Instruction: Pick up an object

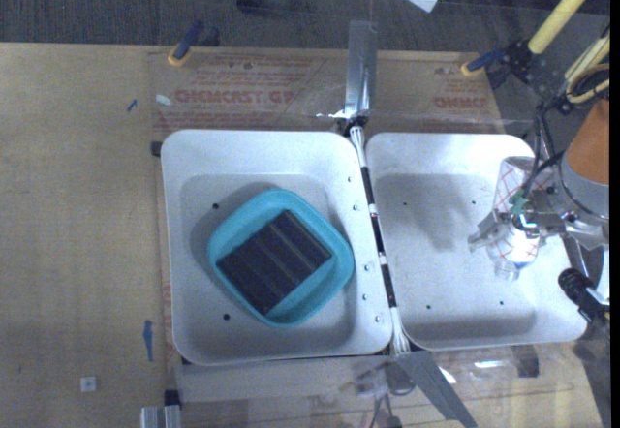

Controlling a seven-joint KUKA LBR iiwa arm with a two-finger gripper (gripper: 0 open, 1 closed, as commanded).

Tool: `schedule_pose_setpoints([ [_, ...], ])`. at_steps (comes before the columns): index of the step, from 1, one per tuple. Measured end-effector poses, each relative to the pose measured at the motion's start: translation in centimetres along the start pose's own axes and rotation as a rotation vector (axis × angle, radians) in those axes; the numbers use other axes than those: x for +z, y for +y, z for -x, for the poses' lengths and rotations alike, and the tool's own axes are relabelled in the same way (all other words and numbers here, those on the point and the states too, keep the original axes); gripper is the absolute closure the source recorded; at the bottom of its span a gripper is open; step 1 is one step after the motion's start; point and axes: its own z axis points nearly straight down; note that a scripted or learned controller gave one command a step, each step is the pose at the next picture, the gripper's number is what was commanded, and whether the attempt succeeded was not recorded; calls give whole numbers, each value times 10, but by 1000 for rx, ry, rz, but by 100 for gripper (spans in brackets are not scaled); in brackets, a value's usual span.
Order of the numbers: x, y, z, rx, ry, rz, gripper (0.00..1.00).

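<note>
The surface (77,223) is a flat sheet of light brown board, matte and plain, with a few small blue marks on it. Two shallow white bins sit on it side by side, both of smooth plastic with rounded corners and small dark dots in their floors.

The left bin (184,165) holds a turquoise container (334,257), square with soft rounded corners and turned at an angle like a diamond. A dark, ribbed rectangular panel (271,261) lies on its top; whether this is a lid insert or a separate thing is hard to tell.

The right bin (436,300) has the grey arm (591,179) reaching in from the right, its orange band near the frame edge. The pincer (509,237) sits low over the right part of this bin. Its fingers seem closed on a clear plastic bottle (513,186) with faint red print, glossy and see-through, standing roughly upright against the bin floor.
</note>
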Motion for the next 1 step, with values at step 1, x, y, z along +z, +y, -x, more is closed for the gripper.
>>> schedule_pose_setpoints([
  [1,19,43,36,32,-3,5,0],
])
